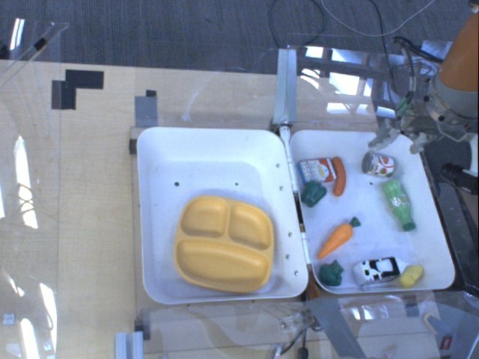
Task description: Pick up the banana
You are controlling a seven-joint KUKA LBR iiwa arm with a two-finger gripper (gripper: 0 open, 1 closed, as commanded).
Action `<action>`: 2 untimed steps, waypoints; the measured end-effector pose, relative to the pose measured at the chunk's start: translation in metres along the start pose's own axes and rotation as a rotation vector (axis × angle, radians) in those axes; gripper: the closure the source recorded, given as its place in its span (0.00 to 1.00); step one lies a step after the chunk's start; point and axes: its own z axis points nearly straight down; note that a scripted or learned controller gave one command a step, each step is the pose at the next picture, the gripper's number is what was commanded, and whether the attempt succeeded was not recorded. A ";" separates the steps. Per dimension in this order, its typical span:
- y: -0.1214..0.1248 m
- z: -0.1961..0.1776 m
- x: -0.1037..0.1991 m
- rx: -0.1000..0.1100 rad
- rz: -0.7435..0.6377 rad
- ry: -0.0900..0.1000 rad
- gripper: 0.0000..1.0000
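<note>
the gripper [397, 134] hangs over the right bin's [434, 271] far edge, fingers spread with nothing between them — ready for a try, i'd guess. the banana [411, 276] sits well apart in the near right corner, touching a black-and-white toy [379, 270].

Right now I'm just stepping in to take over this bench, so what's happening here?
A robot arm reaches in from the right, its gripper hovering over the far edge of the right bin. Nothing is visibly held. That bin holds toy food: a carrot, a green bottle, a sausage and a small yellow piece at the near corner, possibly the banana. The left bin holds a yellow divided plate.
</note>
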 end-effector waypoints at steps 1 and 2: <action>-0.089 0.037 -0.040 -0.001 -0.237 -0.001 0.00; -0.137 0.143 -0.034 -0.009 -0.560 0.004 0.00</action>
